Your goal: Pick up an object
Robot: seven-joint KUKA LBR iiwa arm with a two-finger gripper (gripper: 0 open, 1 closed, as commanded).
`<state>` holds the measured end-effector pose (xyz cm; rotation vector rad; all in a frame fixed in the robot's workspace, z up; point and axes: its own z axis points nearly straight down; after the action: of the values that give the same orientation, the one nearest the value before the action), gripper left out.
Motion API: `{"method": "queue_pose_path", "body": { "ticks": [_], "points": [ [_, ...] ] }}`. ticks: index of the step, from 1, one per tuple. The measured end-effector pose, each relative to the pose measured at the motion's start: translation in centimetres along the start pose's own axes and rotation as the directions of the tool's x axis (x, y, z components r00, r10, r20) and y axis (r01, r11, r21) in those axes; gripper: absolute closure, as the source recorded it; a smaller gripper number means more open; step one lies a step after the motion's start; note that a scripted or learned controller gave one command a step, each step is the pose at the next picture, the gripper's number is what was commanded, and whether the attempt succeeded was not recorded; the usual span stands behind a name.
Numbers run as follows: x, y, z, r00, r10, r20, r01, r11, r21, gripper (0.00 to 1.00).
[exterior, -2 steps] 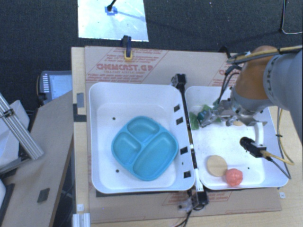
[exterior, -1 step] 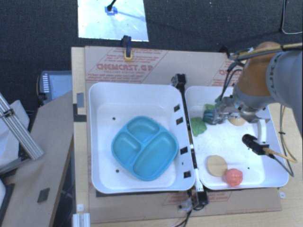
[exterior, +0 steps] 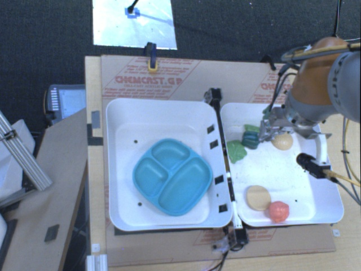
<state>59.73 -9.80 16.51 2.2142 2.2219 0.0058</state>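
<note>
Objects for picking lie in the right shallow white plastic bin (exterior: 333,208) on the tabletop (exterior: 67,151); the left white bin (exterior: 121,151) holds a blue sectioned plastic plate (exterior: 172,176). Right bin contents: green leaf-shaped piece (exterior: 235,150), tan round disc (exterior: 258,197), cream oval (exterior: 282,141), pink ball (exterior: 278,211), teal block (exterior: 251,139). The claw (exterior: 269,126) is beside the teal block; its opening cannot be determined.
</note>
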Motion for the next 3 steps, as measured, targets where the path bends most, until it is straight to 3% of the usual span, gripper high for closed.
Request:
{"method": "queue_pose_path", "body": {
  "ticks": [1, 2, 3],
  "points": [
    [-1.0, -0.3, -5.5, 1.0, 0.003, 0.001, -0.003, 1.0, -0.002, 1.0],
    [-1.0, -0.1, -6.6, 1.0, 0.0, -0.001, 0.0, 1.0, 0.003, 1.0],
    [3.7, -0.8, -5.7, 1.0, -0.004, -0.002, 0.004, 1.0, 0.005, 1.0]
  ]
}}
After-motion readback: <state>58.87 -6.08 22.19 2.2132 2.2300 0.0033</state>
